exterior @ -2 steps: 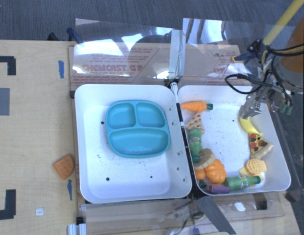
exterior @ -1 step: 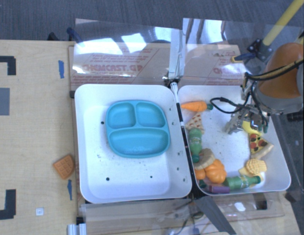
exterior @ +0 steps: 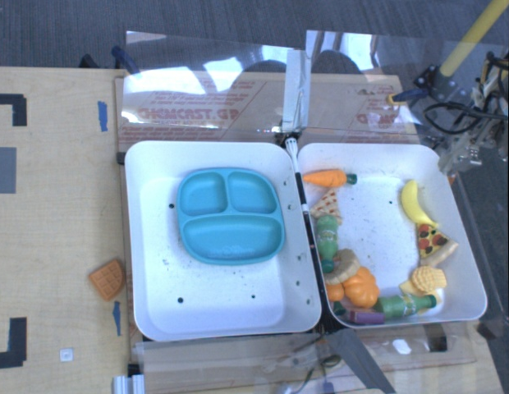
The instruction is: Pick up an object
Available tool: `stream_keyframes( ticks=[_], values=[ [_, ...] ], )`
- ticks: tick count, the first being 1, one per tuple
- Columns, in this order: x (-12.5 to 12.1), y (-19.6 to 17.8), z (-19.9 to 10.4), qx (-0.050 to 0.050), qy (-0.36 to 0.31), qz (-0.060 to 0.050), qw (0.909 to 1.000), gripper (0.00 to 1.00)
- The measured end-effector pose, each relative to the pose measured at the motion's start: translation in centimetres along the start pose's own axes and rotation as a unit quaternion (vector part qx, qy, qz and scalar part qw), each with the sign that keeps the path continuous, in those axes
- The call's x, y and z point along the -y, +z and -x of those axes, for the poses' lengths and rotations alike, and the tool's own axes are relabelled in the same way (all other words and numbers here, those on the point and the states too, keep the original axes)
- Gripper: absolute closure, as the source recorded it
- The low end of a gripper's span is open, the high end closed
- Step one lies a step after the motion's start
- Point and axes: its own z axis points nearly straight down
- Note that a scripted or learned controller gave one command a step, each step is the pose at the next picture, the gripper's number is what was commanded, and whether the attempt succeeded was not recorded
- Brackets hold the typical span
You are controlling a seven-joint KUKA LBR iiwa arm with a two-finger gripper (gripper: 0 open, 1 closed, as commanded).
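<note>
The left bin [exterior: 148, 294] is holding the blue plate [exterior: 230, 216] flat at its middle, while the right bin [exterior: 378, 220], just right of the plate, is penning the toy food along its walls, probably to keep it within reach. The banana [exterior: 413, 202], pizza slice [exterior: 435, 243] and carrot [exterior: 324, 178] are lying loose right of the plate, each a fair pick. I cannot tell the arm's pose, or whether the gripper is released or clenched.

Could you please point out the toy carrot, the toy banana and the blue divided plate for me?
toy carrot [exterior: 323, 178]: camera view, middle of its orange body.
toy banana [exterior: 412, 203]: camera view, middle of its yellow curve.
blue divided plate [exterior: 231, 240]: camera view, floor of its large near compartment.
</note>
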Motion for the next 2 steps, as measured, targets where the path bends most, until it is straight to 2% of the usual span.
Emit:
stream_keyframes(
  ticks=[1, 2],
  values=[
    [-4.1, 13.2, 0.2, -0.012, -0.002, 0.003, 0.9999, 1.00],
    [-3.4, 3.2, 0.0, -0.002, 0.049, 0.001, 0.9988, 1.00]
  ],
)
